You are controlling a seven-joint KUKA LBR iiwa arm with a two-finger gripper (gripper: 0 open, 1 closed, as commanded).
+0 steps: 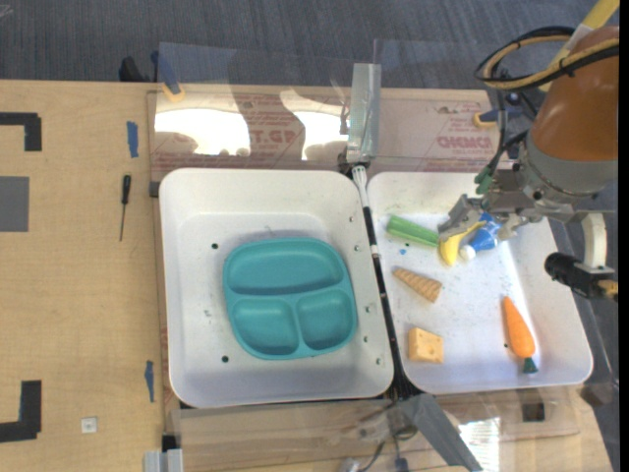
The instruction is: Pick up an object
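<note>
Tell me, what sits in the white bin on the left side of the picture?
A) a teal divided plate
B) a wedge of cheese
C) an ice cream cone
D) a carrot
A, since the teal divided plate lies alone in the left bin, while the carrot, the cheese wedge and the cone all lie in the right bin.
</note>
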